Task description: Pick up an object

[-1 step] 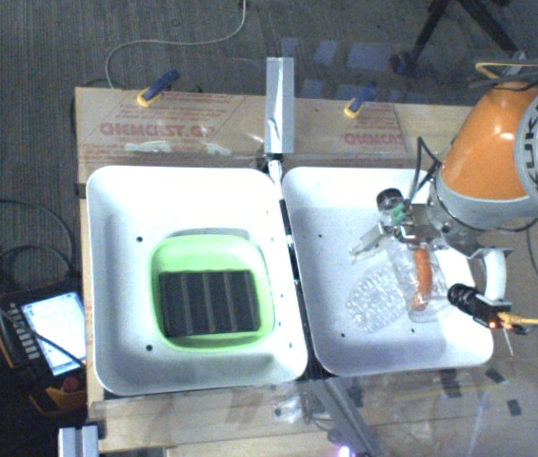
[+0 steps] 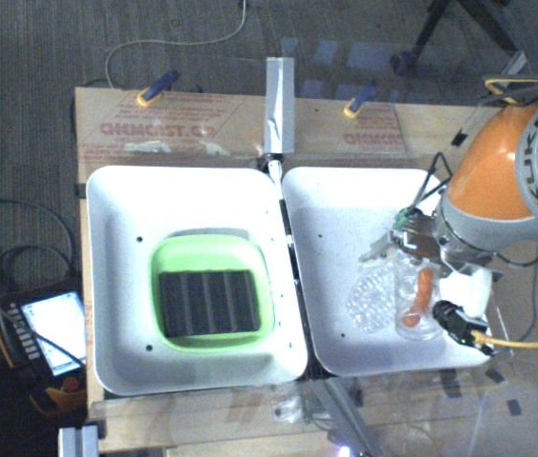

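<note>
Overhead slanted view of the surface [image 2: 107, 112] carrying two shallow white bins side by side. The arm [image 2: 497, 174], grey with an orange band, enters from the right edge and bends down over the right bin [image 2: 330, 208], its wrist lowered toward that bin's right wall. The gripper [image 2: 419, 255] hangs low above the bin floor near the right edge; its tip is masked by the wrist hardware and clear plastic, so whether the jaws are apart or together cannot be told, and nothing is visibly clamped between them. Just below the gripper, toward the bin's front right corner, lies an orange object [image 2: 424, 291] inside or against a clear plastic cup [image 2: 411, 307]. Beside it, toward the bin's middle, rests a clear knobbly plastic piece [image 2: 371, 298]. The left bin [image 2: 116, 198] holds a green tray [image 2: 213, 298] with dark ribbed slots, sitting at its centre and front. Two blue-and-yellow clamps [image 2: 157, 87] grip the surface's far edge, and a metal upright [image 2: 279, 103] stands between the bins there.
</note>
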Controlling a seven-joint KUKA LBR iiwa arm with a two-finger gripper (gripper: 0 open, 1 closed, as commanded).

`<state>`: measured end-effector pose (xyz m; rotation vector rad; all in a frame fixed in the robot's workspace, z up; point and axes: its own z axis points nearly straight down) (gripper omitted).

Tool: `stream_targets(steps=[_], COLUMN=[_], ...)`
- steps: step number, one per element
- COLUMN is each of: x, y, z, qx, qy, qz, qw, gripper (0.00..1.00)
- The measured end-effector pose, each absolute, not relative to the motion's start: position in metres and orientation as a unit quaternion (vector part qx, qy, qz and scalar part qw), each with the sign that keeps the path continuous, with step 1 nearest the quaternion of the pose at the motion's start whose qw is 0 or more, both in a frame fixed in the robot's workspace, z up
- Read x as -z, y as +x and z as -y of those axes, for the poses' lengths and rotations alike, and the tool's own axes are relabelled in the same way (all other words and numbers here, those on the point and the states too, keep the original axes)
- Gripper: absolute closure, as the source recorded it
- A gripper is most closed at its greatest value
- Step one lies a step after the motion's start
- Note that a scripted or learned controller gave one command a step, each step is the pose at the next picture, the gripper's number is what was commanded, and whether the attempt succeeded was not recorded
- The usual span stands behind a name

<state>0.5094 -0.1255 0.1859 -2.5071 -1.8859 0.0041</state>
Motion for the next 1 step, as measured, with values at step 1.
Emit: stream_targets(steps=[1], x=[-0.2205], y=[0.5197], z=[0.1907], qx=[-0.0014], qy=[-0.717], qz=[0.697], qw=[0.000], gripper=[0.00])
